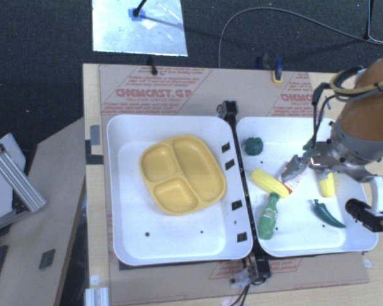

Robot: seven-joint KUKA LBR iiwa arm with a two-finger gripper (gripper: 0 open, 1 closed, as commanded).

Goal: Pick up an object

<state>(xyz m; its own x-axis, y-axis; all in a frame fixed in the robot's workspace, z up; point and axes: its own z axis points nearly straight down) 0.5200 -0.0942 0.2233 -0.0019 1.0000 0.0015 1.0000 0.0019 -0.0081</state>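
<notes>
A yellow corn-like piece [270, 182] is seen lying in the right bin [345, 240], beside a green bottle [268, 216]. The gripper [295, 169] is poised just beside it, apparently parted and holding nothing. A yellow divided plate [181, 173] is held in the left bin [127, 234].

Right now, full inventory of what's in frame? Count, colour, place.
bins: 2, white, side by side on the bench
divided plate: 1, yellow, three compartments, in the left bin
round object: 1, dark green, right bin, top left corner
corn-like piece: 1, yellow, right bin, left of centre
bottle: 1, green, right bin, near the divider, below the yellow piece
small yellow object: 1, yellow, right bin, under the arm
pepper-like piece: 1, dark green, right bin, lower right
metal sheet: 1, silver, on the dark floor, top of view
arm: 1, grey with orange band, over the right bin
gripper: 1, metallic, low over the right bin beside the yellow piece
</notes>
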